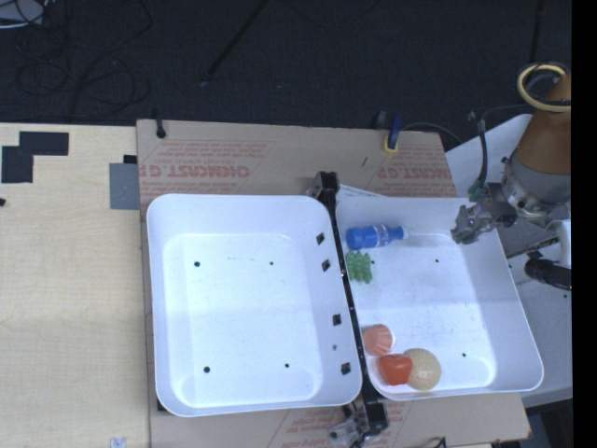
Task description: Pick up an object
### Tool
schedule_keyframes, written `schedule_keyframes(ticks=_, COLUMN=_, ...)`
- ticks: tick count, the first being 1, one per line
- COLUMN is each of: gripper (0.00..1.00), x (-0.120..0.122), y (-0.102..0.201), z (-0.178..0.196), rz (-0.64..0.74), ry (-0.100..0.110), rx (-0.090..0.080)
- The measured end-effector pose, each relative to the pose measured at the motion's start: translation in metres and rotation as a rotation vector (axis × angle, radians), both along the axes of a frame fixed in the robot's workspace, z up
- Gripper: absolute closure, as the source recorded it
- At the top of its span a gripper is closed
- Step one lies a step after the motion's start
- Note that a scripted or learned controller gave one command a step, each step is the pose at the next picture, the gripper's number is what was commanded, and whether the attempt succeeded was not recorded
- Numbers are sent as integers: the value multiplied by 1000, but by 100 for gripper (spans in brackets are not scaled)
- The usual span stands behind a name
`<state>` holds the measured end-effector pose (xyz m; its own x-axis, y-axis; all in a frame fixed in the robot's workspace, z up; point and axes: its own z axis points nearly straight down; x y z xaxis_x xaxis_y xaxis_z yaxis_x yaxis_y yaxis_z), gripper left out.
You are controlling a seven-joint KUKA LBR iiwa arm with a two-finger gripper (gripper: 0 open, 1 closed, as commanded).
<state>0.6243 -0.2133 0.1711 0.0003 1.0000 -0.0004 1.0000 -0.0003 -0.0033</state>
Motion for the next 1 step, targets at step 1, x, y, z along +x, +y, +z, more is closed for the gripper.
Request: schedule_keyframes(ticks=1, gripper=100, x=21, y=-1, z=40, rz=1, ry=-7, rx=-1)
